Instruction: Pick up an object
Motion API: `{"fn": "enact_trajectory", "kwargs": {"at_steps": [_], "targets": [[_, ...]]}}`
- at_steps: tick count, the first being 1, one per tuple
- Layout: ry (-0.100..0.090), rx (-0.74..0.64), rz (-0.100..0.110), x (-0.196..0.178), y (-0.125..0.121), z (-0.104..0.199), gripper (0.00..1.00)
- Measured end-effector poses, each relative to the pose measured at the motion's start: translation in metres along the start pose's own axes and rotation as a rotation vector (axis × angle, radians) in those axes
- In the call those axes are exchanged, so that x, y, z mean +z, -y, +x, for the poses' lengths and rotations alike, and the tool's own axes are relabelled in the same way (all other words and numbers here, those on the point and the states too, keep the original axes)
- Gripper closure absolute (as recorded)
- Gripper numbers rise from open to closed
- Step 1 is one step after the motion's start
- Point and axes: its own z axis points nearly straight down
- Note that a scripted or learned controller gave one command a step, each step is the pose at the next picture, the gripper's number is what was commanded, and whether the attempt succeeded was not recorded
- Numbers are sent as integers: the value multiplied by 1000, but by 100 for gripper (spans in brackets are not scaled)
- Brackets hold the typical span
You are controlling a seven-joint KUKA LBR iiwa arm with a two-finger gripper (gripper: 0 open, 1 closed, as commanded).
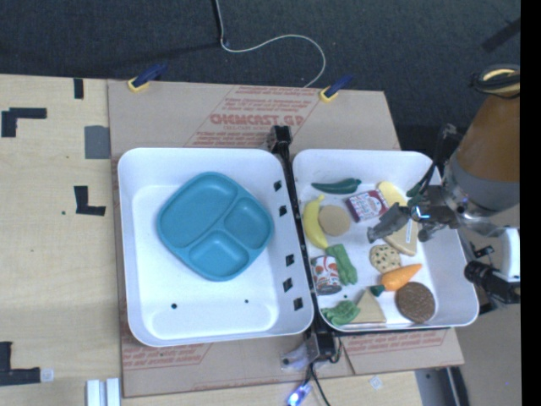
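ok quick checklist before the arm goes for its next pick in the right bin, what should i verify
1. Gripper over the right bin: ok, it hangs above the toy food.
2. Nothing already held: cannot tell, the view is too blurred there.
3. Target free to grasp: not ok, the cookie, carrot and cheese wedge crowd together under it.
4. Easier target available: ok, the brown disc lies apart near the front wall.
5. Blue plate out of the way: ok, it sits in the left bin.
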Motion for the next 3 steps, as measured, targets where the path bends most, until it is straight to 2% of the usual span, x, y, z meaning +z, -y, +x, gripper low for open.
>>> {"fn": "enact_trajectory", "kwargs": {"at_steps": [1,2,3], "targets": [[-2,-7,-3,-35,12,62,0],[0,-3,3,-42,12,59,100],[1,-3,0,-16,-30,94,100]]}}
